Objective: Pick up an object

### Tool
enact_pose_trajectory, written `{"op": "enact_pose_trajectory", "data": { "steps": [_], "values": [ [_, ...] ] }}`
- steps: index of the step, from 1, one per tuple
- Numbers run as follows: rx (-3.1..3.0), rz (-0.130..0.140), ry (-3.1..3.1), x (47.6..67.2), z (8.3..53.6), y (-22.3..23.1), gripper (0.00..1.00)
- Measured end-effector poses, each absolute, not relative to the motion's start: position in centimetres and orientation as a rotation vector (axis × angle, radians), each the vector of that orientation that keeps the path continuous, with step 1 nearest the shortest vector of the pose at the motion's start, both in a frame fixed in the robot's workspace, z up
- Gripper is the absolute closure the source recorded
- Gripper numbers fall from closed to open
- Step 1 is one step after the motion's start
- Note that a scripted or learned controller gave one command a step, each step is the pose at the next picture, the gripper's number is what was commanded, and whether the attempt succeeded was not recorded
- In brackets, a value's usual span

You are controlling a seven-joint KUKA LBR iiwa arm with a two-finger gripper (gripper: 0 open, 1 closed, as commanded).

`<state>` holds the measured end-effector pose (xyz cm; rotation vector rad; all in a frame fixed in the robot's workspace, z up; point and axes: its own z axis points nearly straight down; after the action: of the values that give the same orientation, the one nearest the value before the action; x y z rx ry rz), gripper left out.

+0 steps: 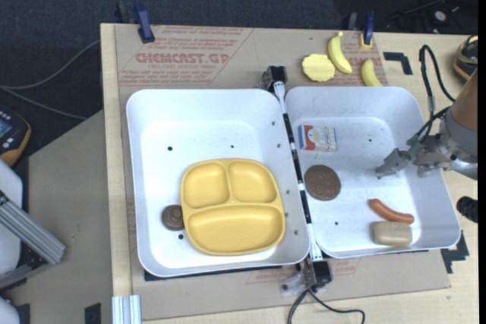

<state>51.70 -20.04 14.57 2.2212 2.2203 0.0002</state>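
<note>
Over the right bin, the gripper hovers released, grasping nothing, above a sausage and a brown disc.

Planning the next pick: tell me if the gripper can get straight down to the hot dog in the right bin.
Probably yes. The gripper hangs just above the hot dog, whose top is uncovered; the beige block beside it could crowd one finger.
</note>
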Motion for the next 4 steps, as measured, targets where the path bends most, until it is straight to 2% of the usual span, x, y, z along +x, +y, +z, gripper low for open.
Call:
{"op": "enact_pose_trajectory", "data": {
  "steps": [1, 2, 3, 4],
  "values": [
    [2.225, -0.002, 2.228, 49.1, 11.4, -16.3, 0.0],
    [2.227, -0.003, 2.223, 47.8, 8.3, -17.3, 0.0],
    [2.212, 0.004, 2.215, 54.1, 13.5, -21.8, 0.0],
    [2.228, -0.004, 2.228, 48.3, 8.2, -17.7, 0.0]
  ]
}}
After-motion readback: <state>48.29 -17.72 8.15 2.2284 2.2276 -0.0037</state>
